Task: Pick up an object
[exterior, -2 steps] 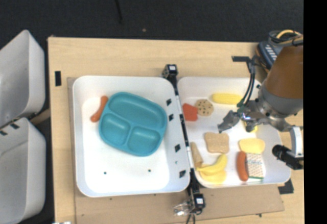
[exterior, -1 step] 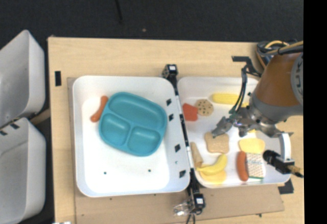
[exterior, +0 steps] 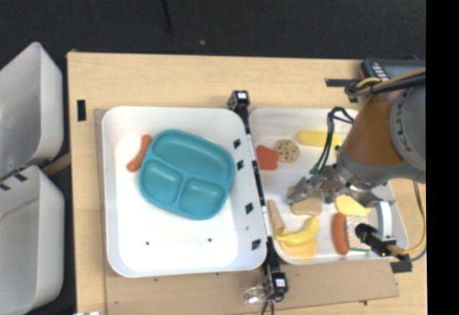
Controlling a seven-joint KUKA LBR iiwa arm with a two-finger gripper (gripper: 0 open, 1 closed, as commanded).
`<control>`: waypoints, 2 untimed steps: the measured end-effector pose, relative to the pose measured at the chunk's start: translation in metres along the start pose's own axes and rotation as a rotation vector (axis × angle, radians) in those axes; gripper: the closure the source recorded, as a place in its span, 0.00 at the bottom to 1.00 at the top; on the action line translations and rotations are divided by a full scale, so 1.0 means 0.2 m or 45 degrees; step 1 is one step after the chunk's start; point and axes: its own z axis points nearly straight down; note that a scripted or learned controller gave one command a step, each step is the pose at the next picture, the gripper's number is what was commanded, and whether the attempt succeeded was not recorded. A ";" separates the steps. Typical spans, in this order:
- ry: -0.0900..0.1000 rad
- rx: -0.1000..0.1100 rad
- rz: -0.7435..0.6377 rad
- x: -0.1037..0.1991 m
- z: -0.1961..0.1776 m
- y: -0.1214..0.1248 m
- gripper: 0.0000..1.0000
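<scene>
A pale wooden bench [exterior: 179, 80] lies under the camera on a dark floor, with broad bare margins along its far edge and left edge. Two white cushioned shapes [exterior: 25, 127] stand off its left side. Two shallow white bins sit side by side on it, clipped together along their shared wall.

The left bin [exterior: 136, 249] has much open floor, above all toward its near edge. A teal divided plate [exterior: 185, 174] lies tilted in its far half, and an orange sausage-like piece [exterior: 139, 153] lies just beside the plate's left rim, near the bin's left wall.

The right bin [exterior: 287, 120] is crowded. The grey arm with its orange band [exterior: 373, 130] reaches in over the bin's right wall, and its gripper [exterior: 310, 188] hangs low at the bin's middle, over a tan bread-like piece [exterior: 307, 206]. Whether its fingers are spread or closed cannot be told, and no thing is seen between them.

Along the bin's far wall lie a yellow piece [exterior: 314, 138], a brown cookie [exterior: 287, 151] and a red piece [exterior: 267, 157] close to the shared wall. Toward the near edge lie a banana [exterior: 303, 233], a tan cone shape [exterior: 275, 217] at the near-left corner, a red sausage [exterior: 339, 233] and a yellow slice [exterior: 353, 204] just beside the arm. Little free floor remains between these things.
</scene>
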 end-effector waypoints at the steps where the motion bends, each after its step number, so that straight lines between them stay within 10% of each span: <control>1: 0.001 -0.003 0.009 -0.01 -0.05 0.01 1.00; 2: -0.002 -0.013 -0.003 0.03 -0.30 -0.02 1.00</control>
